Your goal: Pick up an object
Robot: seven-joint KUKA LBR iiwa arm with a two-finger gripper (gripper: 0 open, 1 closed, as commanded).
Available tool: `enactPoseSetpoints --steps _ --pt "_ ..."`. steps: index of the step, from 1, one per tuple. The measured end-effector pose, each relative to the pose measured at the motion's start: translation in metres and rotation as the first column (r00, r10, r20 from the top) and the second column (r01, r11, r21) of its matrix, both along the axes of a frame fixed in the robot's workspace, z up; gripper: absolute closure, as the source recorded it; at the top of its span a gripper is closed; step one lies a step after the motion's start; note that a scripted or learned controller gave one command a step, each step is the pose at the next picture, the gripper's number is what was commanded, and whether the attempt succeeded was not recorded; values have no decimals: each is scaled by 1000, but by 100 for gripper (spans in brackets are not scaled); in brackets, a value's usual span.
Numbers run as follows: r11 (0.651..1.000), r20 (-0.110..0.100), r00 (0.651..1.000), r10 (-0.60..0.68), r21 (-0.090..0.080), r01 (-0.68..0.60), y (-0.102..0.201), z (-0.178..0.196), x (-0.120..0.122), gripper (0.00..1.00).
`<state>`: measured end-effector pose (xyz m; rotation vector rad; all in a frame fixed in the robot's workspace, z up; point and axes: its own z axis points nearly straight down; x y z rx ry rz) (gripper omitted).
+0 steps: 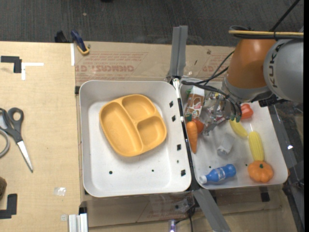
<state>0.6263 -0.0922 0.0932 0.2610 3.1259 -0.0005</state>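
The fingers hang low in the right bin, and whether they stand wide or narrow cannot be told; nothing shows between them. An orange carrot lies just to their left along the bin's inner wall, with a printed packet above it, near the fingers' upper left. Just below and to the right of the fingers sits a small grey block. To their right lie a yellow banana and a red piece, and farther right a corn cob above an orange pumpkin. A blue bottle lies well below the fingers. Well apart to the left, the other bin holds a yellow divided plate. Scissors rest on the counter far left. The arm reaches in from the right, its orange band bent down over the bin's upper part.
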Motion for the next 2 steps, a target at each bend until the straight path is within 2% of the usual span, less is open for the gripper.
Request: enactPoseSetpoints --steps 1,2 --pt "999 3 999 -33 -1 33 -59 1 16 0" --pt "991 -1 991 -134 1 134 -60 0 -20 0"
